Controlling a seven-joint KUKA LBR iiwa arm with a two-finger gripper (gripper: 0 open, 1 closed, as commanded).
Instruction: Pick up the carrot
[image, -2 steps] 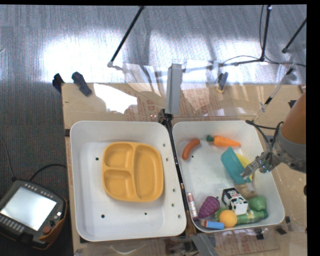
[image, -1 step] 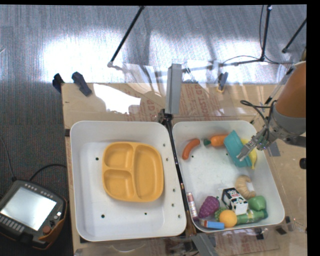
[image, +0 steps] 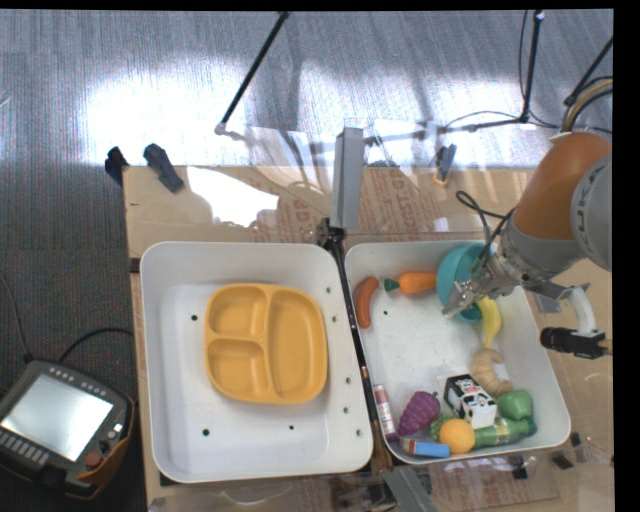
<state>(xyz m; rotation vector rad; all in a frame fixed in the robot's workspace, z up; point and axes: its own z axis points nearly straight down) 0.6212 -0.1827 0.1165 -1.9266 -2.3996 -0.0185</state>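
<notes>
Carrot lying in right bin, beside teal bowl.
Gripper is over the bowl's edge, just right of the carrot; whether it pinches something, I cannot tell.

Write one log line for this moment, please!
task: pick up carrot | carrot: lying in right bin | gripper: beside teal bowl, carrot not held

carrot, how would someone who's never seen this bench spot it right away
Look in the right-hand white bin, along its far edge. The carrot lies there on its side, between the reddish sausage and the teal bowl. It is the only orange, tapered piece with a green tip, shorter and brighter than the sausage.
</notes>
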